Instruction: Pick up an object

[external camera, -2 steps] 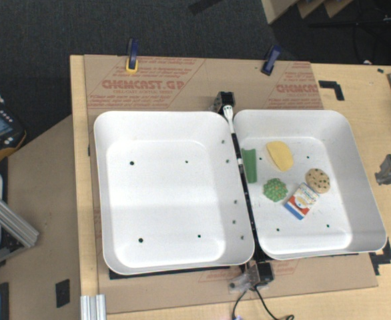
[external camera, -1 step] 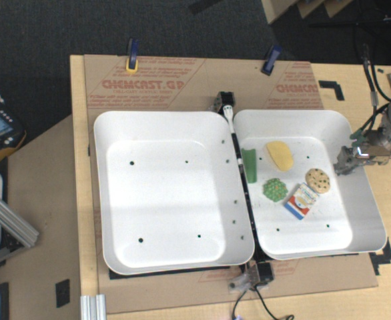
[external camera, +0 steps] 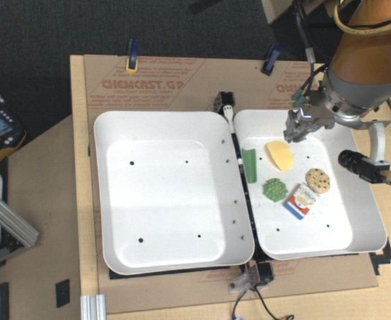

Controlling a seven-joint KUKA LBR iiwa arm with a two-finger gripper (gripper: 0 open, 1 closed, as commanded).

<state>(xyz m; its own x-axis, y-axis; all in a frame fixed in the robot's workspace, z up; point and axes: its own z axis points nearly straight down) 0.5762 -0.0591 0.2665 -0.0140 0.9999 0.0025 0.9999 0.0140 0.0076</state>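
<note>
1. Nearest the camera, at the bottom centre of the frame, I see a cable clamp on the worktop edge.
2. In the right bin I see a yellow object, green block, green clump, cookie and red-blue packet.
3. I see the end effector hovering just above-right of the yellow object; I cannot tell its opening, and I see nothing gripped.
4. Risk, in my judgement: a descent off-centre could glance off the rounded yellow object and push it against the green block.

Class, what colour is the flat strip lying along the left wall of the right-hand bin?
Green. The strip shows clearly in the camera view.
</note>
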